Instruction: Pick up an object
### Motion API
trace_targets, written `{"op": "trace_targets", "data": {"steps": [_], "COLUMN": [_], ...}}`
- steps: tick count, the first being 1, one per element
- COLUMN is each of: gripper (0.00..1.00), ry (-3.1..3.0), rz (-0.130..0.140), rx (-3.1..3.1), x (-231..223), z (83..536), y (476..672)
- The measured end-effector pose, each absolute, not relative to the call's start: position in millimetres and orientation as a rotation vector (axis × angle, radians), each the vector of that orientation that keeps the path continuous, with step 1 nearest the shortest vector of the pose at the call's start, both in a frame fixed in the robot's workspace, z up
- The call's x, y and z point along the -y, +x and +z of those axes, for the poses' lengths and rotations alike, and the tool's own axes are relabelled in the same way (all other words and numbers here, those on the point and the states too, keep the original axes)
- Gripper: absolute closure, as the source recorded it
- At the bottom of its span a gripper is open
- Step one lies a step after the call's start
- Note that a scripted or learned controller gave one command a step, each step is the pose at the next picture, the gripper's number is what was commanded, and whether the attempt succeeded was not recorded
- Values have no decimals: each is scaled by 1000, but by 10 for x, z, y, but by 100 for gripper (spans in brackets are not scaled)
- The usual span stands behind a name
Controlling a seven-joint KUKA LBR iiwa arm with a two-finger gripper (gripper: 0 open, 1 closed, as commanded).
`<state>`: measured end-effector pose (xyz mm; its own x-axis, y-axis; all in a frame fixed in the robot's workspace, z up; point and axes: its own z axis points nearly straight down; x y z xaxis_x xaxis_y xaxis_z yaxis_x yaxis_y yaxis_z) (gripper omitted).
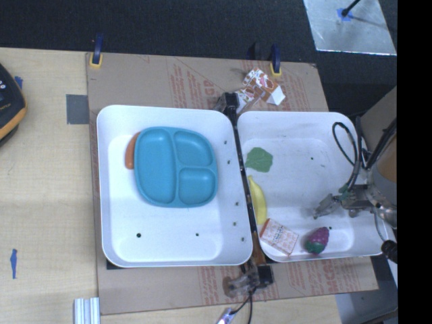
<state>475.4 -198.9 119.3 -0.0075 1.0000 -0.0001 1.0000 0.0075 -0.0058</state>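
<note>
I see the gripper (pixel 322 210) low in the right bin (pixel 297 128), fingers spread and holding nothing. The nearest candidate is the purple object (pixel 317 239) at the bin's near edge, beside the small carton (pixel 278 236). I'd bring the fingers squarely over it, then descend (the bin wall is close, so watch for a clash). The banana (pixel 257 200) and green leaf (pixel 259 159) lie further left.

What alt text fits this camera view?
The gripper hangs over the right bin, near a purple toy, small carton, banana and green leaf. The left bin holds a blue divided plate.
</note>
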Motion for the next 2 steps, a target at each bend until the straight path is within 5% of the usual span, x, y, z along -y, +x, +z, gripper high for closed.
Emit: {"op": "trace_targets", "data": {"steps": [1, 2], "gripper": [100, 0], "ry": [-2208, -2207], "rz": [9, 10], "rx": [2228, 2229], "x": [1996, 1996], "z": [1293, 1293], "y": [4753, 4753]}}
